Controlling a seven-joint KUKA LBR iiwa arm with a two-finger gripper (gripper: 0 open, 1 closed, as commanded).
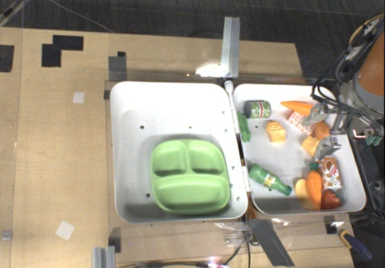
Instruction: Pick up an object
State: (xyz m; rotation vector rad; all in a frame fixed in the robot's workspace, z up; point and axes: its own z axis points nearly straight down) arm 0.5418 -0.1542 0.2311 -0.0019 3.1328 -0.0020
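Likely target: small orange-brown piece (321,130) in the right bin (361,200), sitting right at the gripper (325,131) tips. Can't tell from this angle whether anything is gripped or how the tips are set. Yellow block (276,132) and green can (259,109) lie left of the gripper, carrot (314,185) and green bottle (269,179) below it. Step looks like descent/grasp. Next: close squarely, lift straight, confirm hold.

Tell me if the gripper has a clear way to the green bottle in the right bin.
Probably yes. The green bottle lies alone on bare floor of the right bin, nothing on top of it. The gripper sits over the right-hand toys nearby.
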